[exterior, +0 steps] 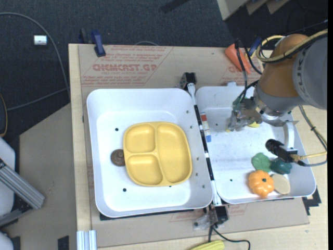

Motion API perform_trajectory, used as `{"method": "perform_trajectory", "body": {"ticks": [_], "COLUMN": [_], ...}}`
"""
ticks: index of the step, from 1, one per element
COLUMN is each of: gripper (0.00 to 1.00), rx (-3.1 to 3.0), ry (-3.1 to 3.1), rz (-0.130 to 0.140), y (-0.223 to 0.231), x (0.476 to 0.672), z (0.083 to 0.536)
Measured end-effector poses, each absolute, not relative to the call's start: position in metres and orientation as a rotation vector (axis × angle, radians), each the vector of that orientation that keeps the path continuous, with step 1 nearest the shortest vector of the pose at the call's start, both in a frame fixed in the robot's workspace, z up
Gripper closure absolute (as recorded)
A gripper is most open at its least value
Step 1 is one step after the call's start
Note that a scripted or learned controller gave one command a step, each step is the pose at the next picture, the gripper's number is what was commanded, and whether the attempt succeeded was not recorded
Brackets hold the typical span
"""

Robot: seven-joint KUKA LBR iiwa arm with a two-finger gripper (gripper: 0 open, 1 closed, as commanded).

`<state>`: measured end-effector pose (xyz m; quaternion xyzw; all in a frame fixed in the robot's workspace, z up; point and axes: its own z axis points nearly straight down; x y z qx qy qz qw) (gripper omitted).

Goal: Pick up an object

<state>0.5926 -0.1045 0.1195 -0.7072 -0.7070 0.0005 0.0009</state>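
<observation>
down in the right bin (223,95) my hand (240,120) hovers; whether it's open i cannot tell, pumpkin (260,183) well apart.

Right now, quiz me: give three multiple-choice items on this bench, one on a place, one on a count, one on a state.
1. Where is the yellow tray?
A. left bin
B. right bin
C. on the cardboard

2. How many compartments does it have?
A. two
B. three
C. five

3. Where is the gripper?
A. over the right bin, near its far end
B. over the left bin
C. beside the pumpkin

Answers: 1 A, it fills the middle of the left bin. 2 B, its ridges mark off three sections. 3 A, it hangs over the far end, apart from the pumpkin at the near corner.
</observation>
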Motion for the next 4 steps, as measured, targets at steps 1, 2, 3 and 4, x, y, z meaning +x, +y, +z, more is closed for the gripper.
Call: {"method": "perform_trajectory", "body": {"ticks": [1,2,3,4], "gripper": [1.00,1.00,0.00,0.00], "rx": [-2.222,-2.221,-2.221,-2.222], "ry": [-2.218,-2.225,-2.223,-2.222], "rz": [0.003,-0.003,-0.001,0.002], "y": [-0.146,-0.109,-0.110,-0.143], "x": [0.563,0.631,0.630,0.648], "z": [0.099,0.149,0.148,0.084]}}
